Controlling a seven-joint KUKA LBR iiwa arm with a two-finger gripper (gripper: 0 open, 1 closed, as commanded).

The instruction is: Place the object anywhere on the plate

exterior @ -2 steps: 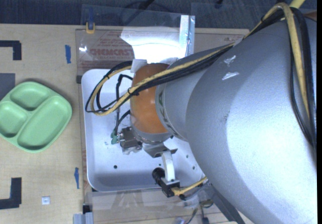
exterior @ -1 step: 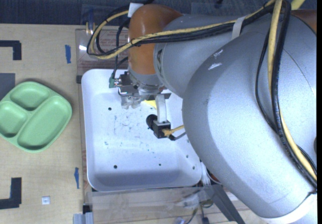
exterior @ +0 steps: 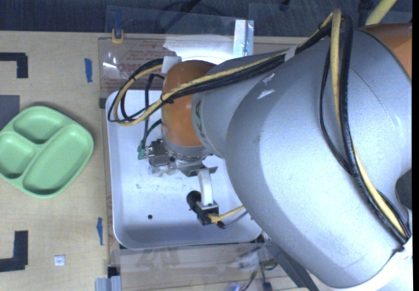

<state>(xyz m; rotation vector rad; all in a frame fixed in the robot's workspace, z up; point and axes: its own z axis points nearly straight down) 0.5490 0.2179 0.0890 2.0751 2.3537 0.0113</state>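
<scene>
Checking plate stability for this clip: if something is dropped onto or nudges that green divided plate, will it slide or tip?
The green plate looks like rigid moulded plastic, so probably light and stiff. Lying flat and wide on the smooth bench, it seems unlikely to tip, but may slide if nudged.

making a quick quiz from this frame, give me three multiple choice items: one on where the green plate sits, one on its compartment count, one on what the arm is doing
1. Where does the green divided plate lie?
A. inside the white bin
B. on the wooden bench left of the white bin
C. on the arm

2. How many compartments does the plate have?
A. two
B. three
C. five

3. What is the arm doing?
A. reaching over the white bin
B. hovering over the plate
C. parked off the bench

Answers: 1 B, it rests on bare wood beside the bin's left wall. 2 B, ridges split it into three wells. 3 A, its orange-banded wrist hangs above the bin floor.
</scene>
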